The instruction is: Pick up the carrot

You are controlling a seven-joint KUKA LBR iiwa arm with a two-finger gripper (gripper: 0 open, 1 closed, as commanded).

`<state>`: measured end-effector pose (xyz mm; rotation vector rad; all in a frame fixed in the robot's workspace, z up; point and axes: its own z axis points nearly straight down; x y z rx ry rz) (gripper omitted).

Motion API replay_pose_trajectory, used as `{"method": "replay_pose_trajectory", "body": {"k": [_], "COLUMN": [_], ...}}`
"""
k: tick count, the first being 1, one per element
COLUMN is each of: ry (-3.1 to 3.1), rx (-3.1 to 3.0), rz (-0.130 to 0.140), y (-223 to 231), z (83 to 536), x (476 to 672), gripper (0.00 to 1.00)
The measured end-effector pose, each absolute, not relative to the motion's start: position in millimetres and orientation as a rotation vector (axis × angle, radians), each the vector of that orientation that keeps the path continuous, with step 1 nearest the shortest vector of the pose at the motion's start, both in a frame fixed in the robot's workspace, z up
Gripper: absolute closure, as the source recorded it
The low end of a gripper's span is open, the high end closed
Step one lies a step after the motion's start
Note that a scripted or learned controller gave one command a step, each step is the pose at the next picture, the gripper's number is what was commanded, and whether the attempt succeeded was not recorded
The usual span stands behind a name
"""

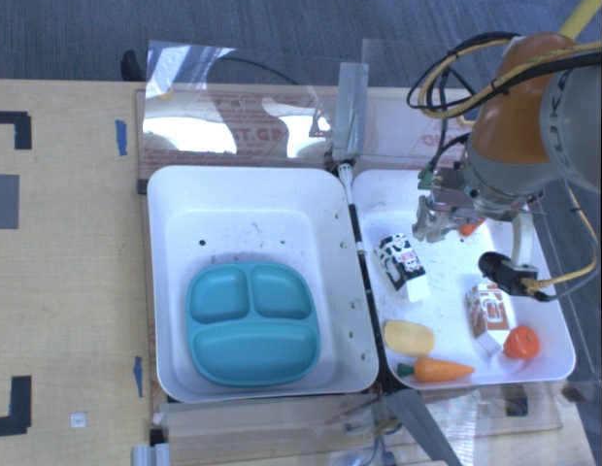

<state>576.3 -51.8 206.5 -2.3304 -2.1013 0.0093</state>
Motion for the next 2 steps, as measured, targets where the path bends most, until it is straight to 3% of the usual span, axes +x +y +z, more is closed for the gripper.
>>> {"method": "replay_pose_trajectory", "body": {"k": [1,2], "ry": [-1.801,-1.291], "rx": [-2.570,-2.859], "rz": [0.010,0.019], "y": [-2.8,85.7], "z": [179.3,179.5], "x": [605.4,578.0], "gripper": [1.00,1.00]}}
